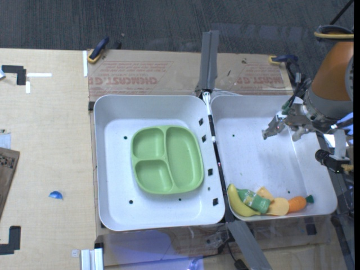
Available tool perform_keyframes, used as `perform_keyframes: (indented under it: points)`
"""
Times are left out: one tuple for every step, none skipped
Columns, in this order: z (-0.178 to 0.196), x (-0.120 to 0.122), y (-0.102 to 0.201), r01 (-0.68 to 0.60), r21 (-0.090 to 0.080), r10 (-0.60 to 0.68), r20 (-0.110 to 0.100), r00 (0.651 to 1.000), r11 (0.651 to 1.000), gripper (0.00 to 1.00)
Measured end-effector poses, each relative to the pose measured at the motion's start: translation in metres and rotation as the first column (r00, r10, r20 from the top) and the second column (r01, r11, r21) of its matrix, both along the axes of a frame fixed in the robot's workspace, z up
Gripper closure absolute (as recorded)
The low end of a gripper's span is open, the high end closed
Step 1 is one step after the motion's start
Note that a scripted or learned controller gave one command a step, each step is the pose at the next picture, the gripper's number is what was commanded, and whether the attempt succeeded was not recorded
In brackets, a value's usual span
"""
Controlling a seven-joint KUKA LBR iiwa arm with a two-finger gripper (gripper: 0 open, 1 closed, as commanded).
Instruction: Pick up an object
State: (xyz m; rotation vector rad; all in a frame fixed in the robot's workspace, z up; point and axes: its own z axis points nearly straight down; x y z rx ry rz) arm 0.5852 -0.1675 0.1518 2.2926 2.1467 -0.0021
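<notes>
Clustered toy foods, a yellow plastic banana (239, 204) and orange plastic carrot (298, 203), are located at the right white bin's (253, 156) near edge. Farther back, the two-finger gripper (284, 125) is suspended above, spread open, unloaded, arm angled leftward.

Toy food (264, 201) — yellow banana, green piece, orange carrot — lies heaped in the right bin's (264, 156) near corner.

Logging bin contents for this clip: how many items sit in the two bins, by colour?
Green: 2, the green three-compartment plastic plate and a small green toy.
Yellow: 1, the yellow toy banana.
Orange: 2, the pale orange piece and the orange toy carrot.
Total: 5.
</notes>
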Motion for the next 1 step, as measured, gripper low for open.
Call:
perform_keyframes:
  points:
    - [0.0699,0.0446,0.0191,-0.053,-0.001,0.053,0.000,0.999,0.999,0.00]
